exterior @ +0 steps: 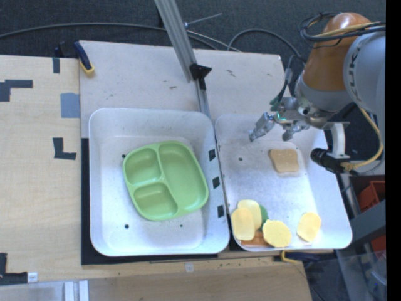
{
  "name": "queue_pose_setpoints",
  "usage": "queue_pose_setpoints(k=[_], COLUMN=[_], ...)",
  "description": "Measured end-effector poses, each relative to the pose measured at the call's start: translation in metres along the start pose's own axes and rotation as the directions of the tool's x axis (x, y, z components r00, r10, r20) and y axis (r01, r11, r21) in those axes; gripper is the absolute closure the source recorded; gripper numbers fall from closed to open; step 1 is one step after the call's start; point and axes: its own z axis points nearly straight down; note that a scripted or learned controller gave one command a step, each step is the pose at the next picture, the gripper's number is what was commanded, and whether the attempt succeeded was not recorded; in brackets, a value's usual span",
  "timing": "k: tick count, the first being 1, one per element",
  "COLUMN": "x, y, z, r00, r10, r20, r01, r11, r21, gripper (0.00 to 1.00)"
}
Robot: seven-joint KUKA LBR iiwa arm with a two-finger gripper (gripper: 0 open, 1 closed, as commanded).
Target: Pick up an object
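Observation:
A tan slice of toast (285, 161) lies flat in the right bin (238, 168), near its back half. My gripper (274, 129) hangs above the bin's back edge, just up and left of the toast, open with nothing between its fingers. Several yellow pieces (276, 232) that look like toy fruit or potato slices cluster at the bin's front edge, with another yellow piece (309, 226) to their right. One green bit peeks out behind them.
The left bin (103, 168) holds a green divided plate (165, 180). A grey metal pole (178, 33) slants in from the top toward the seam between the bins. Black cables lie on the bench behind.

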Motion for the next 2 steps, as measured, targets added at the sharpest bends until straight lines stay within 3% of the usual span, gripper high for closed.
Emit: queue_pose_setpoints(k=[2], x=[-0.003], y=[-0.012], z=[0.09], r00=[1.0], r10=[0.001], r20=[0.001], r01=[-0.001], r11=[1.0], r21=[0.005], gripper=[0.0])
